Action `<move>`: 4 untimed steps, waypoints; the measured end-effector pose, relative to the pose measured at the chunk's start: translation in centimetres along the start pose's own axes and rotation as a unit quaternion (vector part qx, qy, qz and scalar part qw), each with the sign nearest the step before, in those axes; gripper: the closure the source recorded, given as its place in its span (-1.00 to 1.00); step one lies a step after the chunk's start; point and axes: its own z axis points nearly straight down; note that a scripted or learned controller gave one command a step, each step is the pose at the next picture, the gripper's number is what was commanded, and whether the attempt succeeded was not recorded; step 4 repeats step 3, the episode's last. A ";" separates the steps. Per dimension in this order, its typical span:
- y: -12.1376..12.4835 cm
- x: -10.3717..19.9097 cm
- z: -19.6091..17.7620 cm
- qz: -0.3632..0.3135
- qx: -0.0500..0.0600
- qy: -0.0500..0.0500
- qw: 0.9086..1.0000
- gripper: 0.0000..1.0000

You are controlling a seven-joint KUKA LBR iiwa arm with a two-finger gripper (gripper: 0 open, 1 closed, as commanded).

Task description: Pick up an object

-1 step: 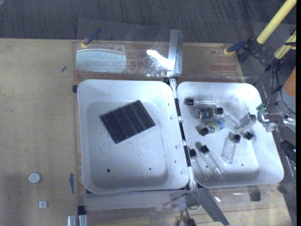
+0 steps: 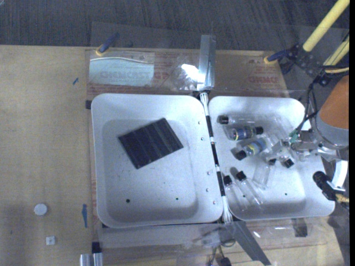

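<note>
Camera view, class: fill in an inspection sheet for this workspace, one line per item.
Surface: wooden bench bearing two white bins, left bin and right bin, side by side.
Job's things: small clear vials with dark caps, scattered in the right bin.
Clutter: dark ridged mat lying in the left bin.
Gripper: gripper low over the right bin's right side; its state is unclear.
Cables: dark cable near the arm.
Surroundings: grey carpet beyond the bench; yellow pole.

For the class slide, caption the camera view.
Claw reaches into right bin of clear vials; dark ribbed panel lies in left bin.
</note>
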 end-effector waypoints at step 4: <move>-0.4 5.8 -10.2 0.011 0.003 -0.008 1.000 1.00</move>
